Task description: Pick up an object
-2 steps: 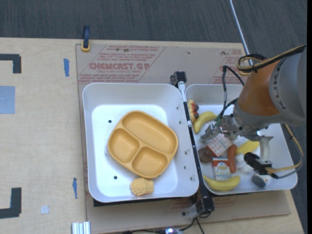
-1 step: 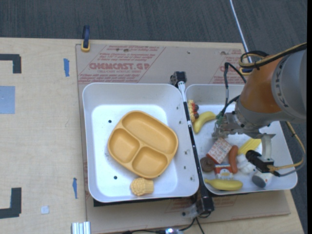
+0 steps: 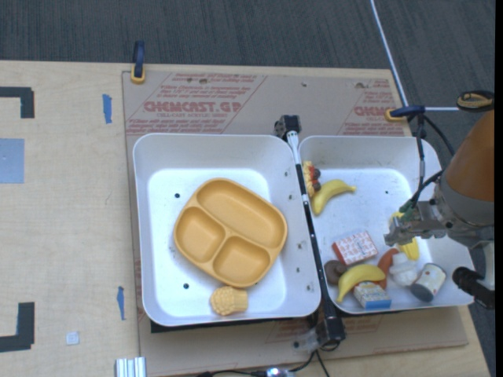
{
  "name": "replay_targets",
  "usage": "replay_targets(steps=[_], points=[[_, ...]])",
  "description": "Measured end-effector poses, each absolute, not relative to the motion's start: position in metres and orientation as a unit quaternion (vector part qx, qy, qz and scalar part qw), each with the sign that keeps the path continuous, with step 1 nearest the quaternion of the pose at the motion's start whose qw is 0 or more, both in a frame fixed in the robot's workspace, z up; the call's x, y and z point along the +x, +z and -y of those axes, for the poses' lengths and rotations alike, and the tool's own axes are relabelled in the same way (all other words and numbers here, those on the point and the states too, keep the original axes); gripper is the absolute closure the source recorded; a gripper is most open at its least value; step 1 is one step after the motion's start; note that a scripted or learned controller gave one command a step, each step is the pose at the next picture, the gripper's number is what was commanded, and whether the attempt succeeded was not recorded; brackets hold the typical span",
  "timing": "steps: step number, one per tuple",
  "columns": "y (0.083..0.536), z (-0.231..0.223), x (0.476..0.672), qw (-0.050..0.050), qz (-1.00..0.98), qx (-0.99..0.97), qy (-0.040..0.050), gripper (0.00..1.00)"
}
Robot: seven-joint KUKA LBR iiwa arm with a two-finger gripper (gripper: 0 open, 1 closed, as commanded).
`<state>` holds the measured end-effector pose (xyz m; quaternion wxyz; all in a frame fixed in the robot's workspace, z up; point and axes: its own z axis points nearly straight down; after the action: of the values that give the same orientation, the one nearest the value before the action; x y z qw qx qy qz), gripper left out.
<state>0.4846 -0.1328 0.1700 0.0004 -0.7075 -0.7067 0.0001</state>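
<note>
The tabletop (image 3: pixel 63 234) carries two white bins; the left bin (image 3: pixel 149 210), well away from the hand, holds a yellow divided plate (image 3: pixel 229 231) and a small knobbly yellow toy (image 3: pixel 229 300). The hand (image 3: pixel 409 228) hangs over the right bin (image 3: pixel 369 151), and whether it is apart or together I cannot tell, since it is small and dark against the clutter. Below it lies a jumble: a toy banana (image 3: pixel 360 277), a red patterned box (image 3: pixel 355 247), a blue-and-white carton (image 3: pixel 372 295) and a grey-white cylinder (image 3: pixel 428 282). A second banana (image 3: pixel 330 194) lies apart, up and away from the hand, clear of neighbours. It is probably light, stiff plastic, smooth and curved; gripping across its thick middle looks safest, as the tapered ends would slip.
</note>
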Motion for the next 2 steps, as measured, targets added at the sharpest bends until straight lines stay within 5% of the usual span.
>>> replay_targets(steps=[1, 2], points=[[0.170, 0.132, 0.485, 0.001, 0.707, -0.707, -0.0001, 0.00], [0.089, 0.129, 0.498, 0.000, 0.708, -0.706, -0.0032, 0.00]])
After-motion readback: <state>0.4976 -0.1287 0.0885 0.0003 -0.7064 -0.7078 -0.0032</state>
